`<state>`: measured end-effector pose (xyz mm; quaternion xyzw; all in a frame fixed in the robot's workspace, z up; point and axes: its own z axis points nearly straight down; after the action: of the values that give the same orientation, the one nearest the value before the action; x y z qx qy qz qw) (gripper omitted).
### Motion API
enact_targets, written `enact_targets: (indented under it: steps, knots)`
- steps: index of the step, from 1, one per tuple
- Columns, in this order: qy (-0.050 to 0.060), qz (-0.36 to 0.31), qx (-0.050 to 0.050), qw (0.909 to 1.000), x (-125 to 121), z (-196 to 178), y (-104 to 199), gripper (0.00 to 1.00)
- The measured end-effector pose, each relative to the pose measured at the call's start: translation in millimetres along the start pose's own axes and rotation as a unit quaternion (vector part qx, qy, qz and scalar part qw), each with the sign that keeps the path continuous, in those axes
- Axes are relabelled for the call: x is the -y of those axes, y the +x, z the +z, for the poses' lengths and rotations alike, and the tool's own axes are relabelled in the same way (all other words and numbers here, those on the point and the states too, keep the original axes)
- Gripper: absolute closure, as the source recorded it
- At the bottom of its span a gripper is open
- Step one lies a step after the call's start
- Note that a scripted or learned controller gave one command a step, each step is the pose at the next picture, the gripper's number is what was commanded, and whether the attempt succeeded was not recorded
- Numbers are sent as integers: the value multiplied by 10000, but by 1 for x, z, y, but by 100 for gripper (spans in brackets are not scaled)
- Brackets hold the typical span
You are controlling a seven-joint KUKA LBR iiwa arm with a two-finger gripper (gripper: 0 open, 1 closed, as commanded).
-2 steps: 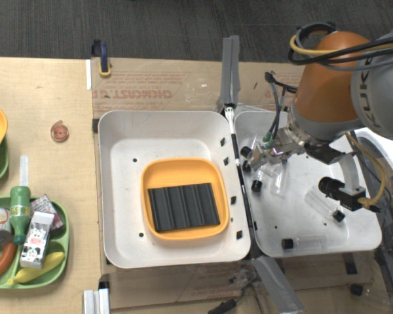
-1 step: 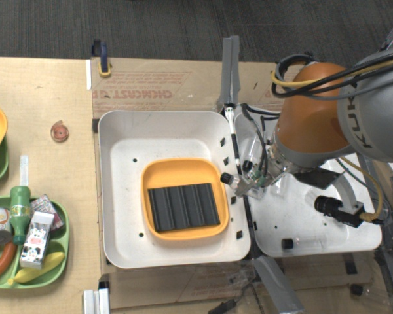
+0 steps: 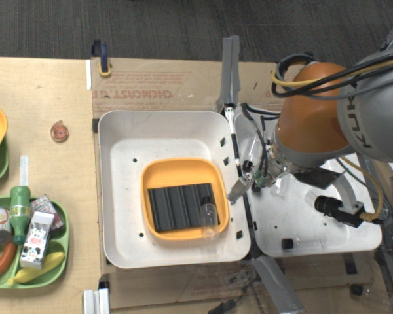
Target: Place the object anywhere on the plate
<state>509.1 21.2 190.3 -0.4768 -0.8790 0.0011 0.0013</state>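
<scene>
From above, the left bin [image 3: 118, 195] holds an orange plate [image 3: 182, 200]. A dark ridged block [image 3: 180, 207] lies on the plate — a clear cup [image 3: 209, 218] rests at its near right corner. The arm [image 3: 314, 120] hangs over the right bin [image 3: 327, 231] — I cannot tell how its fingers sit.

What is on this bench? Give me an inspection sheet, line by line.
Surface: two white bins; left bin, right bin.
Job's things: orange plate in left bin, bearing a black ribbed block and a clear cup.
Clutter: green tray of toy food, pink disc, small black part.
Gripper: gripper over the divide between bins.
Cables: yellow and black cables above the wrist.
Surroundings: dark carpet.
</scene>
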Motion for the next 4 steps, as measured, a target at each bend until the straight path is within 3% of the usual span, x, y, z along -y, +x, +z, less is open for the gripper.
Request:
enact_targets:
  steps: [1, 2, 3, 4]
  knots:
    - [-13, -125, 9, 9999, 12, -14, -36, 0]
    - [-15, 476, 14, 9989, 25, -44, -92, 0]
    - [-14, 658, 15, 9978, 42, -128, -143, 0]
    - [-15, 277, 18, 9996, 27, -189, -236, 0]
